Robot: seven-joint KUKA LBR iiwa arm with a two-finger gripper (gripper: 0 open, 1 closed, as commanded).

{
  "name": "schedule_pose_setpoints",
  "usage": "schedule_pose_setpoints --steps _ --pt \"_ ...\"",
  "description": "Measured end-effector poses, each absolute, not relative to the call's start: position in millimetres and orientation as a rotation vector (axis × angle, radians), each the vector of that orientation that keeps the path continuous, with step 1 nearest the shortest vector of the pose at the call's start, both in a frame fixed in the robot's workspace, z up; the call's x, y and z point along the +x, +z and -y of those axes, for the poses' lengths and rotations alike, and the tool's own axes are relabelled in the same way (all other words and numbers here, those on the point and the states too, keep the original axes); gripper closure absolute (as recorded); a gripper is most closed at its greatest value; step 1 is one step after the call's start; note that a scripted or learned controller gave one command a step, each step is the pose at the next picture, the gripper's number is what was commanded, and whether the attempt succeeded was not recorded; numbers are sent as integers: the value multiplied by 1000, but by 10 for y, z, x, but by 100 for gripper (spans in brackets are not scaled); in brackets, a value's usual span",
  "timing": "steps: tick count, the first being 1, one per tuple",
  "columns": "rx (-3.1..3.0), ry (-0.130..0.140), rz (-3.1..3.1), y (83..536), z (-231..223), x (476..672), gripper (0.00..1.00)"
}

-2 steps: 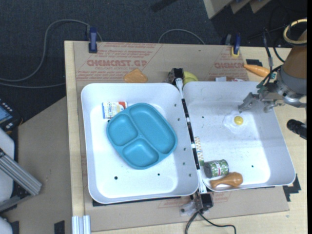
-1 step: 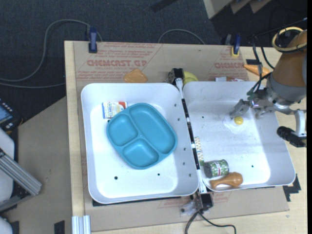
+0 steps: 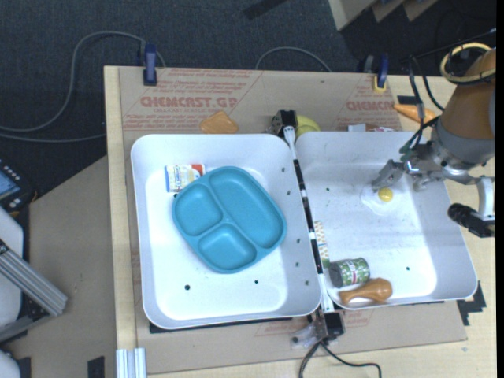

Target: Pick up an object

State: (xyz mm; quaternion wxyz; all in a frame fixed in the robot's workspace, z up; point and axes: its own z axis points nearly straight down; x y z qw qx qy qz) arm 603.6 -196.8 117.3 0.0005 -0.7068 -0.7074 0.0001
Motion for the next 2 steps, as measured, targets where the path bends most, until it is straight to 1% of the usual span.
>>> schedule_pose_setpoints --steps 1,2 --pt "-2220 2 2221 838 2032 6077 0" --pt "-2226 -3 2226 974 2041 6096 100"
